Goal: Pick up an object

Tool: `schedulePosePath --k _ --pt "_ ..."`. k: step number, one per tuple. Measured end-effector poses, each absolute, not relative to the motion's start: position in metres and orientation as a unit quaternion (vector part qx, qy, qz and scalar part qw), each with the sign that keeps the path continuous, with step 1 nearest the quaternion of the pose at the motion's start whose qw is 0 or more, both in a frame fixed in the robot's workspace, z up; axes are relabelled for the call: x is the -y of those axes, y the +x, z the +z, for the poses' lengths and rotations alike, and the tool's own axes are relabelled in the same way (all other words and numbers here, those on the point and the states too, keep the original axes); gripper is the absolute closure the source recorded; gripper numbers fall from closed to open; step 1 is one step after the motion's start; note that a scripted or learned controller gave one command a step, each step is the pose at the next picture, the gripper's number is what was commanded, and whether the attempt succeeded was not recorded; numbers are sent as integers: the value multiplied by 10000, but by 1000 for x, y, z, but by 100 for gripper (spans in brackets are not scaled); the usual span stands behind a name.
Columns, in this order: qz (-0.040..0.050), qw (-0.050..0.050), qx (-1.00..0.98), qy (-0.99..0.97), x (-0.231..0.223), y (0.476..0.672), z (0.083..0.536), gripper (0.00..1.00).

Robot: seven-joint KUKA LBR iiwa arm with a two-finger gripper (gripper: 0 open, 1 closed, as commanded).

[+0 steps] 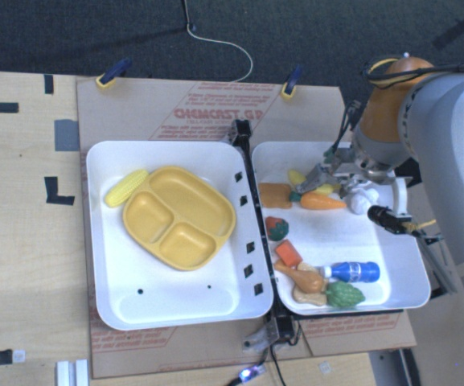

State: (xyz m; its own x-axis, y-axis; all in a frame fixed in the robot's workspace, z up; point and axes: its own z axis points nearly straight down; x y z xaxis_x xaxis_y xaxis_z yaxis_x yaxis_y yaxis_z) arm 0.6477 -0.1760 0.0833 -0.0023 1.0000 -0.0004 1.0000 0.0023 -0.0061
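The right bin (392, 252) holds several toy foods. An orange carrot (325, 203) lies near its back, with a yellow piece (297, 176) and a brown block (274, 194) to its left. My gripper (318, 181) hangs low over the back of this bin, just above the carrot and beside the yellow piece. Nothing is visibly lifted. Toward the front lie a blue bottle (354, 272), a green broccoli (344, 294), a brown drumstick (304, 277), a red-orange block (289, 253) and a red and green piece (277, 228).
The left bin (103, 248) carries a yellow divided plate (179, 215) and a yellow corn cob (125, 187) at its back left. The arm's grey body and orange band (392, 75) cover the right bin's back right corner. A black divider (252, 215) separates the bins.
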Motion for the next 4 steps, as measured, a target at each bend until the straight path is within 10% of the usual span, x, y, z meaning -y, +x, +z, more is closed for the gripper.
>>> schedulePosePath --k 1,4 --pt "13 2 7084 -7058 176 649 95 100" --pt "-11 -15 7078 -7065 166 650 227 100"
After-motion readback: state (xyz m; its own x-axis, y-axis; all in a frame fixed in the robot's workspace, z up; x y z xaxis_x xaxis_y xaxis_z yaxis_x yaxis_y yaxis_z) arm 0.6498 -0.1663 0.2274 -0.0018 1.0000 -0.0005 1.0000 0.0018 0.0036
